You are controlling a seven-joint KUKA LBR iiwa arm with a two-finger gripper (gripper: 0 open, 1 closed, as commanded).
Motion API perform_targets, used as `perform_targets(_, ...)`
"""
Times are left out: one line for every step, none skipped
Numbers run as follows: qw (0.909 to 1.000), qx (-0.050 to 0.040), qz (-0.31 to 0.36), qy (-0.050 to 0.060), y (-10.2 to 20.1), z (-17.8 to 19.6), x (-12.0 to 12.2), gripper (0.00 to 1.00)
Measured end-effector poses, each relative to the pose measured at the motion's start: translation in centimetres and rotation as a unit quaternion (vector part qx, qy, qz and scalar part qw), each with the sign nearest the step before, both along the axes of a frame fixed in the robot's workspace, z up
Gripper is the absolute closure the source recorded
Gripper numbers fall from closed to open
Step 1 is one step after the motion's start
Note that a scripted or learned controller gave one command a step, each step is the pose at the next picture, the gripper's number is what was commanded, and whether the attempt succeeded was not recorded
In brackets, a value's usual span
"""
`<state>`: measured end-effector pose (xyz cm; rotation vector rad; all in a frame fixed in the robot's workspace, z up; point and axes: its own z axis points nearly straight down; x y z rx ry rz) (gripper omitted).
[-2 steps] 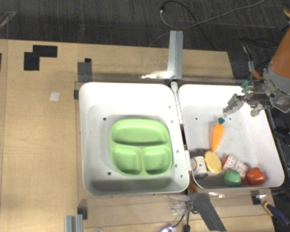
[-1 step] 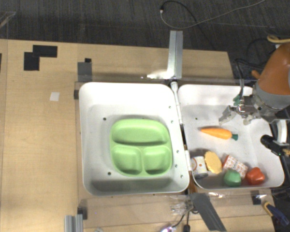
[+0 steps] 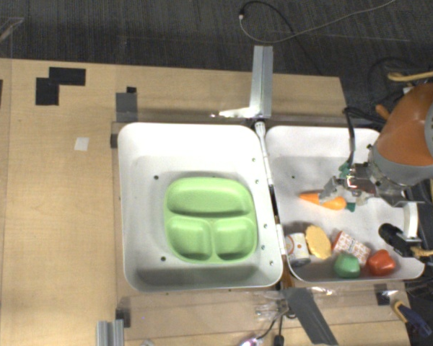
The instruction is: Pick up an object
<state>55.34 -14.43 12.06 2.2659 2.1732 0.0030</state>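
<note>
Light wood bench (image 3: 50, 229), dark carpet floor (image 3: 130, 13), black cable (image 3: 289, 24) across it

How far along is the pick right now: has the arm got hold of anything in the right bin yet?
Done: the arm has reached into the right white bin, and its gripper sits at the orange carrot-shaped toy. In hand: nothing clearly; the carrot lies on the bin floor, and a grasp can't be confirmed. Left: securing and lifting an object. The yellow oval piece, green ball and red tomato-like toy lie untouched along the near wall.
</note>
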Motion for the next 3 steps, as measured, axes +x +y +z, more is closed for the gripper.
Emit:
perform_targets(1.0, -0.0004, 0.0, -0.003, 0.1, 1.2, 0.2, 1.0)
perform_targets(1.0, -0.0004, 0.0, -0.003, 0.0, 1.2, 0.2, 0.0)
perform_targets(0.9995, -0.0009, 0.03, -0.005, 2.6, -3.1, 5.6, 0.0)
